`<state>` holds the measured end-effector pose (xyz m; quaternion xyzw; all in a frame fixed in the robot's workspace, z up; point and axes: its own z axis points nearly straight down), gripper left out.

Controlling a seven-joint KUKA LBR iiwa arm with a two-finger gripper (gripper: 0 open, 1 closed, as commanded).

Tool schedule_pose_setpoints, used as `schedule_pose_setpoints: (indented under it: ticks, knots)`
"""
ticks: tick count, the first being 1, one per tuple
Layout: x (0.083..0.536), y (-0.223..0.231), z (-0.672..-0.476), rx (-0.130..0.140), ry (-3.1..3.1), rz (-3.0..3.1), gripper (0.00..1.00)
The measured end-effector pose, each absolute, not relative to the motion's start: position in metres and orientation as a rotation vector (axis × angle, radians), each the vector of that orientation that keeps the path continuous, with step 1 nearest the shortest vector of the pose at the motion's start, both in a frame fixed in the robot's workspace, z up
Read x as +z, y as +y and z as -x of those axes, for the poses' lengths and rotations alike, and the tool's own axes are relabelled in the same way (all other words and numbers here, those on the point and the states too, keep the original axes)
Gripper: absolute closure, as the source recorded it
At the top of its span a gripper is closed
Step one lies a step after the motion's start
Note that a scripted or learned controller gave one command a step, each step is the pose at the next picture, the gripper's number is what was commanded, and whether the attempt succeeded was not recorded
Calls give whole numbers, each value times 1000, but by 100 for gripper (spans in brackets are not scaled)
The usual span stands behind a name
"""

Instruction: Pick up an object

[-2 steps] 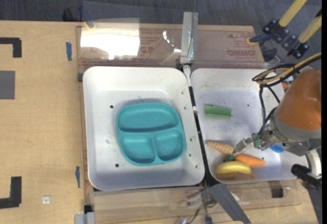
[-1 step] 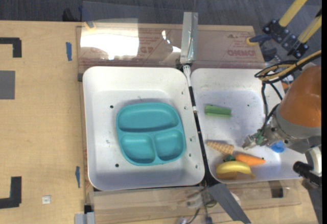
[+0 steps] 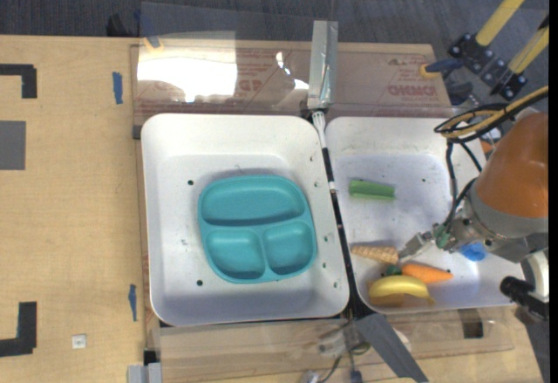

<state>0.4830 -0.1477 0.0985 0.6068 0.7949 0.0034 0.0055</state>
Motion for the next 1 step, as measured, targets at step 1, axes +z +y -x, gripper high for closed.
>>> schedule_pose_setpoints:
  ticks: [1]
  knots:
    - [88,-114,-482,4,2662,-1649,0]
